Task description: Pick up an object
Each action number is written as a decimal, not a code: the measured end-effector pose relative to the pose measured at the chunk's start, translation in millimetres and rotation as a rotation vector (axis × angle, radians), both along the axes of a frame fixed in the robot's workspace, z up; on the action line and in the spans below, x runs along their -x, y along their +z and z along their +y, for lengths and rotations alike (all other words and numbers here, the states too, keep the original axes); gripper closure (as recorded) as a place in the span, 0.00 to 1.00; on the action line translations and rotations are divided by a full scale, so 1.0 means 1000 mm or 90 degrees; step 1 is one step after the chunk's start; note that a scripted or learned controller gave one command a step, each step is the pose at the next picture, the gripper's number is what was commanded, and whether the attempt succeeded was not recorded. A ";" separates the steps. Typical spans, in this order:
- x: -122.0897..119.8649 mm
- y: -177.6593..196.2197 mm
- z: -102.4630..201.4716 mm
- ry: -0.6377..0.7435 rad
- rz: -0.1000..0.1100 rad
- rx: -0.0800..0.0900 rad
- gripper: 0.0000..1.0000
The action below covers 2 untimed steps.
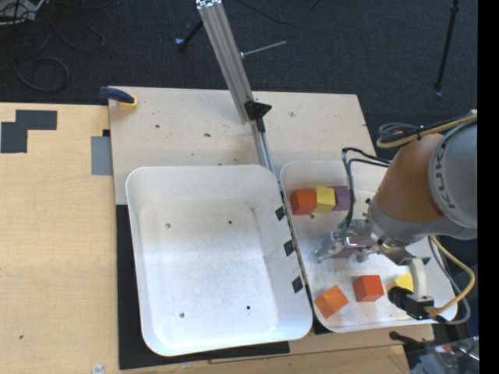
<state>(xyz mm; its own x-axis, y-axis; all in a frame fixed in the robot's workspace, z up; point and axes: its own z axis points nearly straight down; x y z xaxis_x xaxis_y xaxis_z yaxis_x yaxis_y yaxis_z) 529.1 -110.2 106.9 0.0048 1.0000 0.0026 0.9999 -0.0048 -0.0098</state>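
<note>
Camera view: gripper (345,244) low over right bin (355,318); released or clenched, can't tell, arm masks it. Red block (368,287) and orange block (332,300) lie near it, apart. Purple block (343,199) partly hidden beside yellow block (326,198).

Colored blocks (368,287) scattered, rt bin (308,170)

the shallow left plastic bin (203,287) is white, peppered with small dark specks. the shallow right plastic bin (312,179) is white too. at its far side sit an orange-red cube (304,201), a yellow cube (325,198) and a purple block (342,199); nearer, an orange block (333,300) and a red cube (368,288). the robot arm (417,189) is orange, then grey at right. the wooden bench board (179,123) is pale beige with dark flecks. the slanted metal rail (230,57) is silver, its far tip checkered black and white.
</note>
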 end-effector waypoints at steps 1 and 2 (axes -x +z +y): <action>0.000 -0.014 0.000 -0.002 -0.004 0.001 0.00; 0.000 -0.005 -0.001 -0.009 -0.003 0.000 1.00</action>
